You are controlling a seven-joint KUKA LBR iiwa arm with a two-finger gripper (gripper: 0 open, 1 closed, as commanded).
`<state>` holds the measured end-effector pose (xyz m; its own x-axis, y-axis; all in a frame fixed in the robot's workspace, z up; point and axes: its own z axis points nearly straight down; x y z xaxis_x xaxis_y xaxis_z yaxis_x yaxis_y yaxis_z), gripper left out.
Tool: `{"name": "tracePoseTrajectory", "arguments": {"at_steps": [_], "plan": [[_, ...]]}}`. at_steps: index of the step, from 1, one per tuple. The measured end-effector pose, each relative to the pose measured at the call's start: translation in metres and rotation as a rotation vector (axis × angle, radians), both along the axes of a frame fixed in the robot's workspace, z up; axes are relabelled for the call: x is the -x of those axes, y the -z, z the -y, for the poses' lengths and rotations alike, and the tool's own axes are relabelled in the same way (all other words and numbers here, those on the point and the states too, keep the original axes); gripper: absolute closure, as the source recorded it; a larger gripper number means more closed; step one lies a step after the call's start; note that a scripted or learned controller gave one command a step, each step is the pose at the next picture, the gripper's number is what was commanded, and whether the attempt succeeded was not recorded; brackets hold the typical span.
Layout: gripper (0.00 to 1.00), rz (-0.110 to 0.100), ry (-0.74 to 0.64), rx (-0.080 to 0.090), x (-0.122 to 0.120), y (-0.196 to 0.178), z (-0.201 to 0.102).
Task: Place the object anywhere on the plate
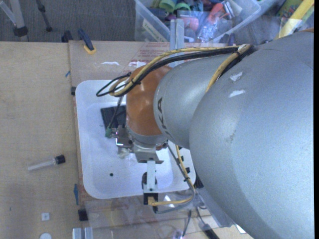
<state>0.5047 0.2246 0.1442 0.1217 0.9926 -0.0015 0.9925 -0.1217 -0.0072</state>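
Just one camera here, mounted above the bench (pixel 35 108) and looking down at a slant. It faces the white bin (pixel 92 148) sitting left of center, with the clear tub of toys (pixel 199 9) at the far top edge. The arm (pixel 239 128) comes in from the right and sits so close under the lens that it looks huge and covers most of the right half, including a good chunk of the bin.

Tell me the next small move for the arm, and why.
Probably lift the arm a little. Its orange band hangs low over the white bin and covers most of it, leaving just a dark flat item at the edge, so the plate can't be confirmed.
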Motion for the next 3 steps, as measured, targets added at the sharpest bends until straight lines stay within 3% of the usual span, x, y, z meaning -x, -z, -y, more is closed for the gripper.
{"name": "tracePoseTrajectory", "arguments": {"at_steps": [1,2,3], "plan": [[1.0,0.006,-0.693,-0.004,0.025,-0.08,0.039],[1.0,0.009,-0.972,-0.003,-0.003,-0.291,0.009],[1.0,0.005,-1.578,-0.006,0.025,-0.275,0.008]]}}
